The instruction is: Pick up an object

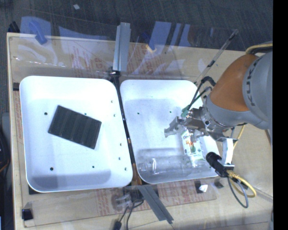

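Note:
A flat black rectangular slab (75, 126) lies tilted in the left bin (38, 87). In the right bin (146, 102) a clear plastic bottle (165, 165) lies on its side along the front wall. A small white and green packet (193, 147) rests near the right wall, just above the bottle's right end. My gripper (180, 127) hangs low over the right part of the right bin, next to the packet's upper left end. The wrist hides the packet's top.
A metal post (121, 47) stands behind the gap between the bins. Cables (237, 183) trail off the wrist at the front right. A black bracket (153, 202) sits at the bench's front edge.

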You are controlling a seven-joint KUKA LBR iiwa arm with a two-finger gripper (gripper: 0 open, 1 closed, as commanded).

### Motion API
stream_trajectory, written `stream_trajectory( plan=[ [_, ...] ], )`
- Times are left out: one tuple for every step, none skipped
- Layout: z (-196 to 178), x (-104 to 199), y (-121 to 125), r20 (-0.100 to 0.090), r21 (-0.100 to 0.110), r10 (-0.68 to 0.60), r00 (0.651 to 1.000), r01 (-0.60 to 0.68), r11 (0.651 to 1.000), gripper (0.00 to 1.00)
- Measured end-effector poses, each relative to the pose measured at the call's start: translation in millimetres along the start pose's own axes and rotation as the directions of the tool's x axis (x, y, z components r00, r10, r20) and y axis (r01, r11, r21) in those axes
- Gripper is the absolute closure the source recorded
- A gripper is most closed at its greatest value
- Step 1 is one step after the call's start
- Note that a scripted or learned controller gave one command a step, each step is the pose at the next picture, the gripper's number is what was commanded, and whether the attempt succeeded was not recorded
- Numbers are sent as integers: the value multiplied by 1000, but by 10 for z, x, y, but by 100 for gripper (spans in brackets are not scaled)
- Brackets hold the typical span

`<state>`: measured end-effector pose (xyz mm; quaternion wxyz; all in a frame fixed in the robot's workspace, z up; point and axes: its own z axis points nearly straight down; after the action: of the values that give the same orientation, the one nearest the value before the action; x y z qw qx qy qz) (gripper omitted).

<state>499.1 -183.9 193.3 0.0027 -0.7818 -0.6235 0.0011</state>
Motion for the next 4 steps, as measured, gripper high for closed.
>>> stream_trajectory(
  plan=[
    [71, -130, 102, 0, -1, -230, 973, 230, 973, 0],
    [310, -235, 113, 0, 0, -222, 975, 222, 975, 0],
    [-15, 68, 463, 2, -3, -45, 999, 45, 999, 0],
    [-163, -134, 330, 1, -2, -156, 988, 156, 988, 0]
  ],
)
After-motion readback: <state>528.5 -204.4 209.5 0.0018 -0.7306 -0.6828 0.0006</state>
